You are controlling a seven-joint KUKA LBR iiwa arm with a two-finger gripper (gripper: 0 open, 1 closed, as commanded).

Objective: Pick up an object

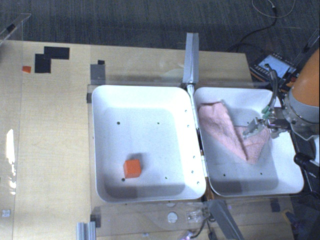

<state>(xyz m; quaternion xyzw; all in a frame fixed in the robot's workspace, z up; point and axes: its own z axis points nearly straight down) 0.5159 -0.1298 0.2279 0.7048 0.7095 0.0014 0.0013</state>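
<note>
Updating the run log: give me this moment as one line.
end effector: over right bin, at pink cloth | orange block: left bin, untouched

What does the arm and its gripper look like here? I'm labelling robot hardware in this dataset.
The arm comes in from the right as a rounded grey body with a broad orange band above the wrist. Dark cables run along its upper side. The gripper is a small metallic, grey-green assembly with two thin fingers, over the right bin.

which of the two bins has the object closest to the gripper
The right bin: its pink cloth lies right by the gripper. The left bin holds the far-off orange block.
</note>
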